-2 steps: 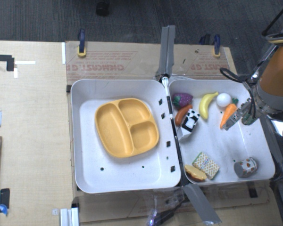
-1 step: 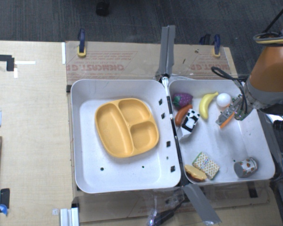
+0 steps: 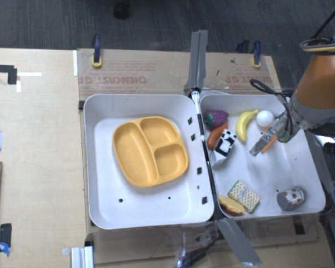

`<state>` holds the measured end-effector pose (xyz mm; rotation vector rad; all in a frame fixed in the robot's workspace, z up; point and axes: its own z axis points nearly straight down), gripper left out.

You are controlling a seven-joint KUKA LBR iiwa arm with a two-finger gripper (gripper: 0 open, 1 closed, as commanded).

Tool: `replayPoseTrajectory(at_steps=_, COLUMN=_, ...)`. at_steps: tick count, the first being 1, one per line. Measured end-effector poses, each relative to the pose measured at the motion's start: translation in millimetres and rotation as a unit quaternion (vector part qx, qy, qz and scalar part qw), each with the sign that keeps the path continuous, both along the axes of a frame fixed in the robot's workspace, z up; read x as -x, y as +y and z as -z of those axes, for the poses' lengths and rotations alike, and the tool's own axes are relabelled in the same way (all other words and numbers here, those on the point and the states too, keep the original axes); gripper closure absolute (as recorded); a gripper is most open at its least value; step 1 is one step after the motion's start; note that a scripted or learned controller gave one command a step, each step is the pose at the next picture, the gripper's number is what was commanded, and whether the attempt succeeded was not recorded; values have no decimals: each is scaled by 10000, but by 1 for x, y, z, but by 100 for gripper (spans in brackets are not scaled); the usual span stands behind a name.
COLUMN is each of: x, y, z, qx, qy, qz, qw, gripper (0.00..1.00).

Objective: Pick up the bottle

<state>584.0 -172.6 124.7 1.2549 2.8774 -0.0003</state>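
Closest to the camera, in the near-left corner of the right bin (image 3: 315, 172), a slice of toy bread (image 3: 229, 206) lies against the near wall. A flat patterned cracker-like piece (image 3: 244, 195) touches it on the far-right side. Toward the near-right corner of the same bin, a small grey can (image 3: 291, 198) with a coloured label lies on its side, well apart from those two. In the left bin (image 3: 100, 200), a yellow divided plate (image 3: 150, 150) sits about midway between the near and far walls, on the bin floor. Beyond the bread, hard against the left wall of the right bin, is what looks like the bottle (image 3: 225, 143), a small white piece with black patches, though its shape is too small to read with confidence. An orange carrot-like toy (image 3: 215, 134) touches its far-left side. The gripper (image 3: 262, 147) hangs over the middle of the right bin, to the right of the bottle and apart from it. Nothing can be seen held in it, and it cannot be told whether it is open or closed. The grey arm with its orange band (image 3: 322, 80) comes in over the bin's right wall. Farther back, a banana (image 3: 244, 124) lies just left of a white ball (image 3: 264, 118), and a purple grape cluster (image 3: 216, 117) sits near the far-left corner. Behind both bins, blue clamps (image 3: 96, 44) pin a sheet of cardboard (image 3: 139, 71) to the bench (image 3: 33, 149).
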Motion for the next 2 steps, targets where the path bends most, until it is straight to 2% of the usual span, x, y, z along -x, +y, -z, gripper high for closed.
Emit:
replayPoseTrajectory(at_steps=1, x=-1, y=0, z=-10, qx=7, qy=-18, qz=1, qw=10000, gripper=100)
replayPoseTrajectory(at_steps=2, x=-1, y=0, z=-10, qx=6, qy=-17, qz=4, qw=10000, gripper=0)
